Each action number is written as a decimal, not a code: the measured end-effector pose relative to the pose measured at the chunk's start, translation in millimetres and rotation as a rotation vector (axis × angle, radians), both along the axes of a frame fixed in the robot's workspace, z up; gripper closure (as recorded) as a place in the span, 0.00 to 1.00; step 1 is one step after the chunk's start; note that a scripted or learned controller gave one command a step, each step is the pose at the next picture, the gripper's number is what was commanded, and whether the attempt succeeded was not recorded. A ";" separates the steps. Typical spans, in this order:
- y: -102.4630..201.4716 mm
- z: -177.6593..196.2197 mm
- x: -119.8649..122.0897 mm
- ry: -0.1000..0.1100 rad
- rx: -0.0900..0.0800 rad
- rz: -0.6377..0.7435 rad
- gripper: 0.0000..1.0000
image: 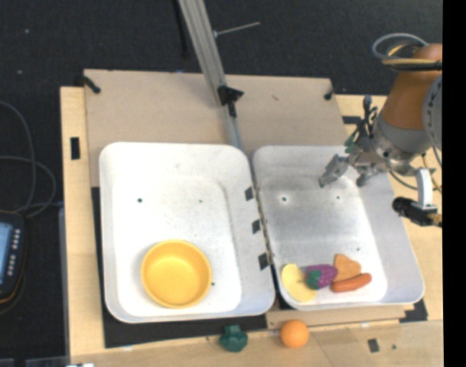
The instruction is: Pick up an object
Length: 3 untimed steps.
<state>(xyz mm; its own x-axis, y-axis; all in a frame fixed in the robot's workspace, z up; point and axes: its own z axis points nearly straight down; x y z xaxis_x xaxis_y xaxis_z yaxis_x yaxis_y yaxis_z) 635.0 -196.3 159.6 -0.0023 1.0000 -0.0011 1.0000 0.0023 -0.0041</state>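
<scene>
My gripper hangs over the far right part of the right bin, fingers spread apart with nothing between them. At the near edge of that bin lies a cluster of small toys: a pale yellow piece, a purple and green piece, an orange wedge and an orange-red carrot shape. The gripper stands well behind this cluster, apart from it. A yellow bowl sits in the near part of the left bin.
An orange ball and a green toy lie on the bench in front of the bins. A metal pole slants up from between the bins at the back. A tablet device sits at the far left.
</scene>
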 end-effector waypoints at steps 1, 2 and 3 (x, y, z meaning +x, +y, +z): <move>-1.0 -52.7 -0.9 0.000 -0.001 -0.001 0.00; -2.0 -37.3 1.4 -0.009 -0.003 0.000 1.00; -4.3 27.4 -0.8 -0.012 -0.001 -0.002 1.00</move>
